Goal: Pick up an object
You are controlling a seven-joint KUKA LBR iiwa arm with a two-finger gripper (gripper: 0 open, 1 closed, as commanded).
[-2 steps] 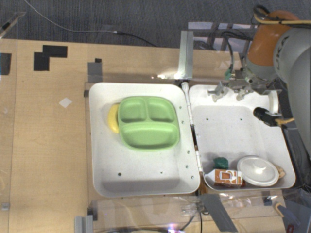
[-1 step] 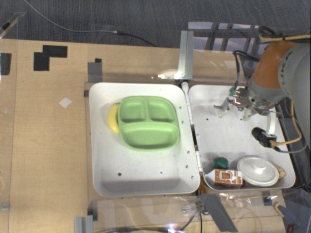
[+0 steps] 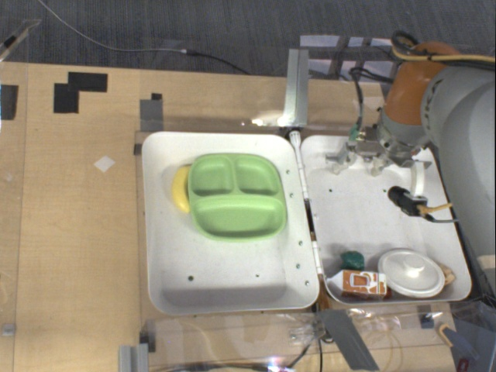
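**Grey arm over the far end of the right bin**

Grey, with its orange band [image 3: 407,91] showing above the wrist, the arm [image 3: 461,122] reaches in from the right. Its gripper [image 3: 363,160] is over the far end of the right bin [image 3: 364,227], close to that bin's back wall. From this angle I cannot tell whether the gripper is spread or closed, and nothing is visibly held in it.

The things in this bin lie well apart from the gripper, clustered along the near edge. A small dark green object [image 3: 353,259] sits just behind an orange-and-white carton [image 3: 364,284]. A white round dish [image 3: 412,272] is just beside the carton on its right.

The left bin [image 3: 225,281] holds a light green divided tray [image 3: 235,194] with three compartments, lying flat in the bin's far half. A yellow item [image 3: 180,190] pokes out from under the tray's left edge, and most of it is hidden, so its kind is unclear. Both bins rest side by side on the pale wooden counter [image 3: 70,231].
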